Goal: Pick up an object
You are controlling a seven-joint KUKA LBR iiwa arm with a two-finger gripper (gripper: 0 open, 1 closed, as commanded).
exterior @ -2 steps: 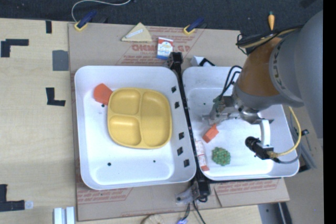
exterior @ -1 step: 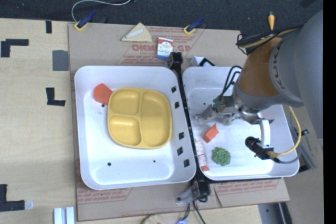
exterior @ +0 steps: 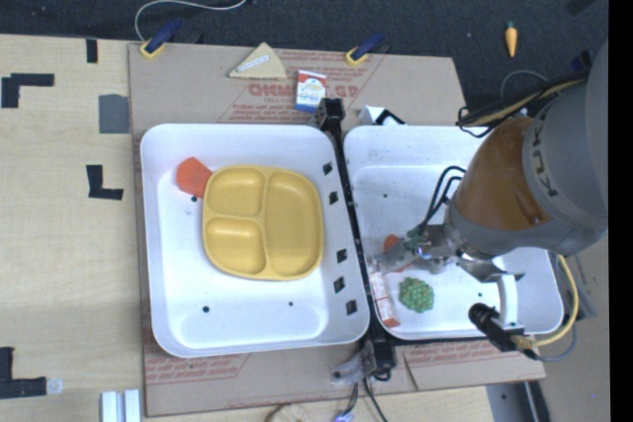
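Note:
In the right bin [exterior: 396, 168] lie a green broccoli-like piece [exterior: 416, 295], a small orange-red item [exterior: 392, 241] and a slim white-and-red packet [exterior: 382, 297] along the left wall. My gripper [exterior: 423, 249] hangs low over the bin floor, between the orange-red item and the green piece, just above the green one. The grey arm with its orange band [exterior: 504, 188] comes in from the right and covers much of the bin. The left bin [exterior: 168, 212] holds a yellow divided plate [exterior: 263, 221] and an orange piece [exterior: 193, 176].
Behind the bins on the cardboard sit a small red-and-white box [exterior: 311, 91], a tan wedge [exterior: 259, 62] and two blue-yellow clamps [exterior: 158, 40]. A black divider [exterior: 341, 203] runs between the bins. Cables trail near the front edge and the arm's right side.

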